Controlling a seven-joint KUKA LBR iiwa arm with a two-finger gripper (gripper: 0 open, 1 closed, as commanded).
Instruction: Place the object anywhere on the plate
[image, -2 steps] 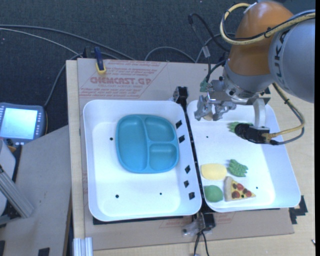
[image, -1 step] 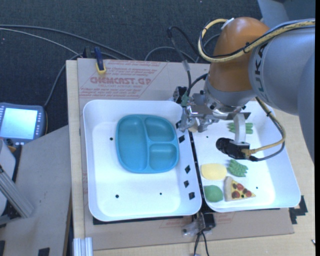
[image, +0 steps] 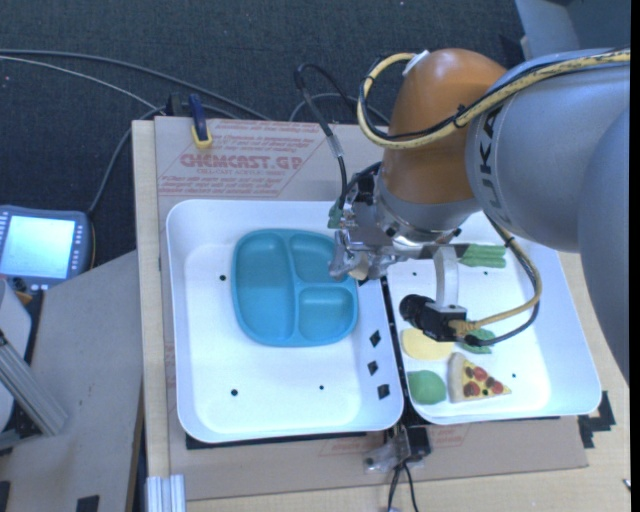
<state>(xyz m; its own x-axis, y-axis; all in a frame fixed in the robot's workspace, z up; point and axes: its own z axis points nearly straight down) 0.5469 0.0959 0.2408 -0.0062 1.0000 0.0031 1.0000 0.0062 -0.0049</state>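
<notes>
Looked down at a slant on two shallow white bins side by side on a cardboard sheet (image: 250, 150) with red print. Found a blue three-compartment plate (image: 290, 290) lying flat in the left bin (image: 190, 330), toward that bin's right side. Saw the grey arm (image: 560, 150) reaching in from the right, its orange band (image: 440, 120) above the wrist and yellow-and-black cables looped around it. Placed the gripper (image: 355, 258) over the plate's right edge, near the wall between the two bins. Could not tell whether the gripper was wide, narrow or holding anything, as the wrist hid most of it.

Found the toy food in the right bin (image: 560, 330), well apart from the plate: a pizza slice (image: 478, 380) near the front rim, a round green piece (image: 427, 386) just to its left, a yellow piece (image: 427, 347) behind that, and a long green piece (image: 485, 256) toward the back, partly under the arm. Could not tell which of these was the object to be placed. Noted a grey pendant with a lit screen (image: 40, 245) off the bench at the far left.
</notes>
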